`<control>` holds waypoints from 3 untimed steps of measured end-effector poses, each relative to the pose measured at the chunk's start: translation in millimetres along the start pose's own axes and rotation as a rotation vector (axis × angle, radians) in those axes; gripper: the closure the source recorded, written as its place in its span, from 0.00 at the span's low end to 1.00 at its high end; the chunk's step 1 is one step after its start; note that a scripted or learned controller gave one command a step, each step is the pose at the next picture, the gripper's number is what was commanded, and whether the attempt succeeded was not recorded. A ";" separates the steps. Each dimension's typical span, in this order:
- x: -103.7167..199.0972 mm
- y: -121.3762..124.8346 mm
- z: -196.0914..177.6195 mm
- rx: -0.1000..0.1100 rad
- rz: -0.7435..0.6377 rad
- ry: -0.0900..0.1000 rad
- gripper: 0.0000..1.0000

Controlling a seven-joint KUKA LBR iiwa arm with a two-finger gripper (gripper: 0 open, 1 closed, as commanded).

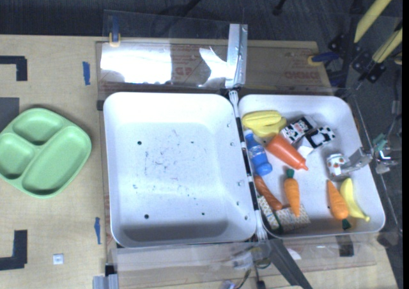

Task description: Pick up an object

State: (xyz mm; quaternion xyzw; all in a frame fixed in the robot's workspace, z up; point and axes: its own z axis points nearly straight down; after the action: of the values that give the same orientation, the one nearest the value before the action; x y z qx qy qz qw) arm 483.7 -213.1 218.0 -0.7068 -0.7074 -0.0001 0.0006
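A small orange carrot (292, 195) with a dark green top is seen lying flat in the right bin (361, 129), near the middle of its front half. Its long axis is set roughly front to back in that bin, with the green end turned toward the bin's far wall.

A: Right bin (358, 121) contents, relative to the blue bottle (258, 155)?

B: Yellow banana-shaped toy (262, 120) just above it. Orange cone (285, 153) beside it, toward the right. Carrot (292, 194) below that. Black-and-white piece (308, 133) farther right. Second carrot (337, 200) and banana (352, 201) at the far right.

A: Elsewhere?

B: Left bin (128, 115); green divided plate (41, 151) well to the left.
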 end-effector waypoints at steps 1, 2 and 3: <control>46.9 66.2 101.6 -0.025 0.090 0.001 0.00; 82.7 3.7 131.4 -0.006 0.162 0.001 0.00; 25.8 13.8 126.6 -0.014 0.279 0.021 0.00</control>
State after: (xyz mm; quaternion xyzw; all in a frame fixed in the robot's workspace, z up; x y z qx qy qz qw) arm 497.4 -187.2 91.4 -0.7984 -0.6020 -0.0122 0.0032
